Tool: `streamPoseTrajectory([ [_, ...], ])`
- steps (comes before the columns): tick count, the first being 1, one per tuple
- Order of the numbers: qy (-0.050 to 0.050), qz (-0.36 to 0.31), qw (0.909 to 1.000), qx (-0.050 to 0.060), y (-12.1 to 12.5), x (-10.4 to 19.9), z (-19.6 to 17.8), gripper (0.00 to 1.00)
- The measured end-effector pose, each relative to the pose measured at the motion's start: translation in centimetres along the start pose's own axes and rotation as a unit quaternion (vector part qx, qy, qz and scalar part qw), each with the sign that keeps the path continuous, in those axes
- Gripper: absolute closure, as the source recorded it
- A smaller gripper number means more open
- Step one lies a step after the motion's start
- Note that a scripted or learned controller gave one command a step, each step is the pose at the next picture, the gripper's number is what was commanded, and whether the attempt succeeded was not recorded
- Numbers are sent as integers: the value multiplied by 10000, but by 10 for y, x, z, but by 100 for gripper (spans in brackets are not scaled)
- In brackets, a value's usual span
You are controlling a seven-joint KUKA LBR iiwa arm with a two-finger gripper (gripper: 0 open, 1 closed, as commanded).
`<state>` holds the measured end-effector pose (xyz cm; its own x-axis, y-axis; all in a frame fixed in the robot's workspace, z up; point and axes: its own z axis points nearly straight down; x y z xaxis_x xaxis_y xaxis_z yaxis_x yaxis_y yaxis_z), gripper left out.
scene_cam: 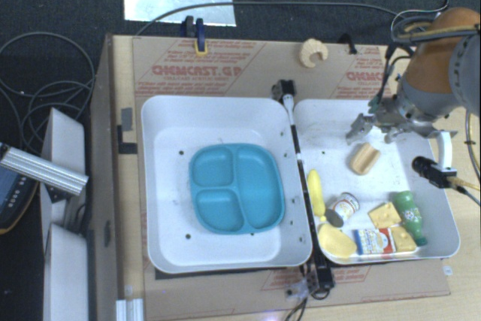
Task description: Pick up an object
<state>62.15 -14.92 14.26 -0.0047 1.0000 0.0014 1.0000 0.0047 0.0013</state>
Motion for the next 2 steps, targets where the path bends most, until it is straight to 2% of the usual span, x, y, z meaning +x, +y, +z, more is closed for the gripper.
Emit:
streamPoseTrajectory([
  [1, -8, 15, 10000, 11, -15, -4, 59, 0],
  [2, -11, 6, 10000, -6, -14, -4, 47, 100],
])
